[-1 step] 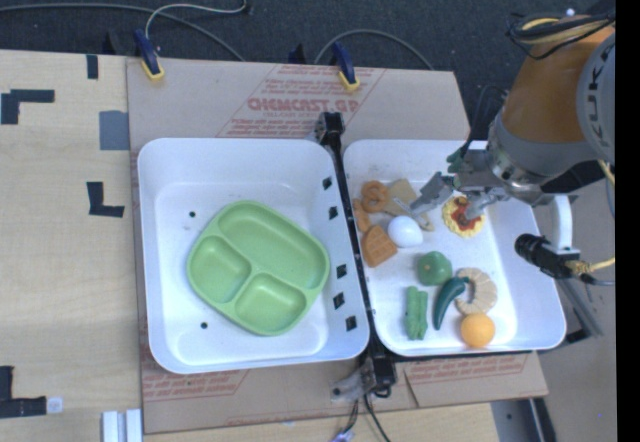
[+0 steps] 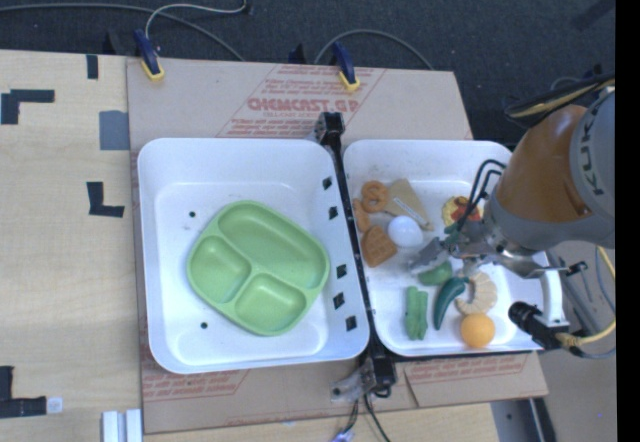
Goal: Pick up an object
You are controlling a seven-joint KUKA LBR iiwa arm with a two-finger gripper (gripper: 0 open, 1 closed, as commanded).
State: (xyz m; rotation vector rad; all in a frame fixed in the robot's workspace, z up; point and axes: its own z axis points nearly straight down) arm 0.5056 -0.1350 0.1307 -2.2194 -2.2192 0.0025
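My gripper (image 2: 440,252) low in right bin (image 2: 430,152), among crowded toy food: egg (image 2: 404,229), pepper (image 2: 449,296), orange (image 2: 478,330). Grip state: cannot tell. Nothing visibly held. Risk: clutter so tight I may pinch two items or nudge target aside. Plate (image 2: 258,267) alone in left bin (image 2: 160,230).

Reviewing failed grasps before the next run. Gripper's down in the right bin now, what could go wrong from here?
1. Clutter: the gripper sits low among tightly packed toy food, next to the white egg and a green vegetable piece. It may nudge items aside or catch two at once.
2. Small round pieces such as the orange ball could roll away if bumped.
3. The arm covers part of the right bin, so grasp success may be hard to verify.
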